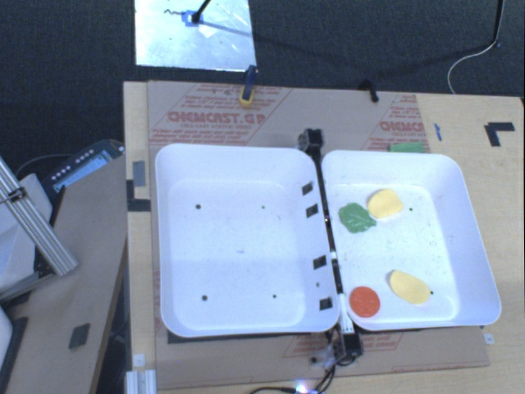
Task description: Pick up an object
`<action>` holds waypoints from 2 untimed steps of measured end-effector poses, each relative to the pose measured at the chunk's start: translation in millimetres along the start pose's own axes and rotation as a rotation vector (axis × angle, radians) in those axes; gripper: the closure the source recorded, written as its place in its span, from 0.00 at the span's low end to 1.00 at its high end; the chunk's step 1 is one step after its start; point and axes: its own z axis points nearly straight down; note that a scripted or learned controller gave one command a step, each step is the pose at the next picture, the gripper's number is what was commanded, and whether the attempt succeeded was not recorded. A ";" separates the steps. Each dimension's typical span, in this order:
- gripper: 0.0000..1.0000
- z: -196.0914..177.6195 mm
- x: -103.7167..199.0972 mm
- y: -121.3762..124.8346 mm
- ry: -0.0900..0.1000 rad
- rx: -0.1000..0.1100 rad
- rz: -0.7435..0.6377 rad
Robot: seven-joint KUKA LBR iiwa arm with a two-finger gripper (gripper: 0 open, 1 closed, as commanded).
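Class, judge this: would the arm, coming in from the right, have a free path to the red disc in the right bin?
Probably yes. The red disc lies flat near the right bin's front-left corner, apart from the yellow piece beside it, with nothing over it.

We see a shiny metal sheet (pixel 195 21) beyond the lettered board (pixel 215 115), a yellow clamp (pixel 246 97) on its far edge

- Two white bins: the left bin (pixel 238 240) and the right bin (pixel 459 220).
- Two yellow pieces (pixel 384 204) (pixel 409 287).
- One green piece (pixel 356 217).
- One orange-red disc (pixel 365 302).
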 end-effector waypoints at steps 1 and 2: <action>1.00 38.4 33.1 -73.1 0.005 0.006 0.003; 1.00 -2.0 25.6 -9.2 -0.002 -0.006 0.000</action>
